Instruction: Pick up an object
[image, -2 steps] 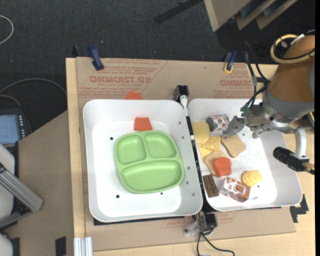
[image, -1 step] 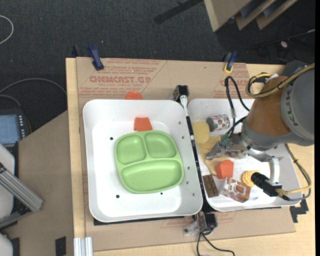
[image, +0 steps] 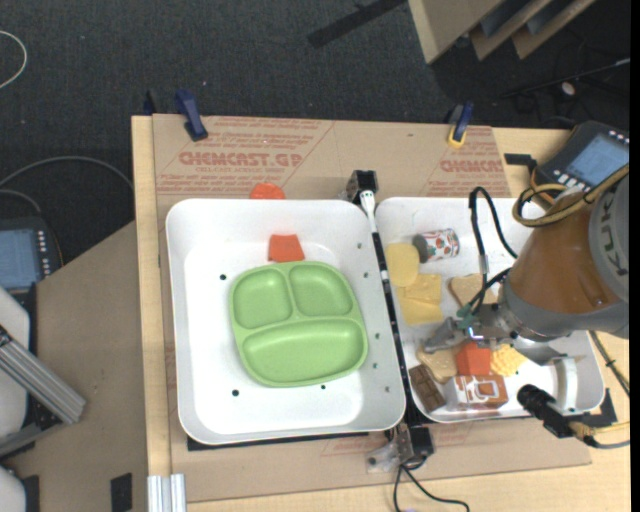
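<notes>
- The pincer (image: 468, 330) hangs low over the right-hand shallow white bin (image: 590, 395), right above the heap of toy food; whether it is spread or closed, or has anything in it, I cannot tell, since the wrist hides it.
- Nearest, at the right bin's near edge, lies an orange-red box with a white label (image: 478, 376), just under the pincer. It looks like light, stiff plastic with flat faces; taking it across its two long sides should serve best.
- Beside it to the left, a small brown block (image: 424, 382) sits against the bin wall, probably awkward to reach.
- Further off, pale yellow cheese-like wedges (image: 415, 290) lie stacked; they look smooth and light, likely to slide unless squeezed on their flat faces.
- Further still, a small white can with a red print (image: 438, 243) lies on its side; round and liable to roll.
- In the left white bin (image: 200, 400) rest a green divided plastic plate (image: 297, 323) and, beyond it, a small orange block (image: 285, 247).
</notes>
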